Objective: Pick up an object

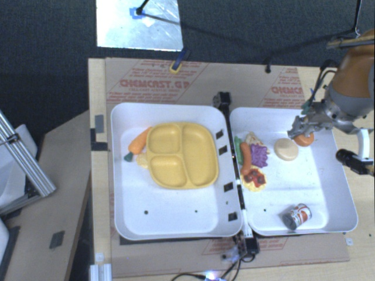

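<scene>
A: Far left, in the left bin: a carrot touching the rim of a yellow plate, something green and pale tucked just beside it.

B: Then the right bin. Against its left wall, a heap: orange, purple, red and yellow pieces, all touching.

A: Further right, a beige disc alone near the middle. Down at the front, a can lying on its side.

B: And the end effector?

A: Low over the bin's back right part, just beside the disc. An orange piece right at the tip. Can't tell whether clenched on it, released, or merely above it; too small and shadowed.

B: So, probably the grasp step itself, at the orange piece.

A: Seems so. Next: closing firmly if not yet closed, then a straight lift, slow enough to show whether the piece comes along. Worth minding the disc so close by; easy to nudge.
</scene>
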